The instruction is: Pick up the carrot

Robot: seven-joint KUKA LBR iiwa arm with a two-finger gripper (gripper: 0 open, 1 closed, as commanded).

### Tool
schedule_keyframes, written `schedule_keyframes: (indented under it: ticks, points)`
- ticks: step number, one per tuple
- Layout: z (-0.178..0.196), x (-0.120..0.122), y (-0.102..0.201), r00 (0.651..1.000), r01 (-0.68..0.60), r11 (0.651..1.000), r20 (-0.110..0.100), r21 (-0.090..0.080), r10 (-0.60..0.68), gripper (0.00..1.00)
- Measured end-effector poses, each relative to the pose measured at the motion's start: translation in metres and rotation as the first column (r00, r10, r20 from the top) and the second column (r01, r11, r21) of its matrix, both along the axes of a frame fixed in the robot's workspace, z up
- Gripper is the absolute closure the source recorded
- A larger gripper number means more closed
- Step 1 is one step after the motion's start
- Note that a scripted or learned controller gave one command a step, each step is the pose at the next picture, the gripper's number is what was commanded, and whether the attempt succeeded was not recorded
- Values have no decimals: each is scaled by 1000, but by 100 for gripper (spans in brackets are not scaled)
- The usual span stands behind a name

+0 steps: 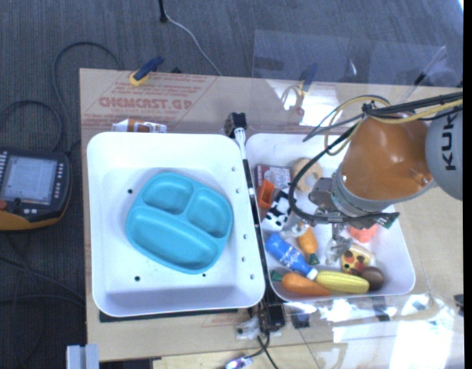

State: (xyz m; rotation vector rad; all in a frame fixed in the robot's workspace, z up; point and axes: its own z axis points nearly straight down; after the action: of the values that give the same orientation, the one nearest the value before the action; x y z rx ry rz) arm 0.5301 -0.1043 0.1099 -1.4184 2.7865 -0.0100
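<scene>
In the right bin [405, 264], the carrot [304, 284] lies along the front wall, touching the yellow corn cob [342, 282]. Above the carrot hangs the gripper [328, 241], near a small orange piece [308, 243]; I cannot tell its fingers' spread.

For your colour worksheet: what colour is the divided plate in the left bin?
Light blue plate; seen in the camera view.

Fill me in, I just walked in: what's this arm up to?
The arm's claw hangs low over the right bin, among a heap of toy food. It is after the carrot, which lies at the bin's near edge beside a corn cob, not gripped. The left bin holds a blue divided plate.
</scene>
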Motion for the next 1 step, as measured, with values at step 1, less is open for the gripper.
schedule_keyframes:
  ticks: [1]
  points:
    - [9, 1, 2, 1000, 0, 1000, 1, 1, 0, 100]
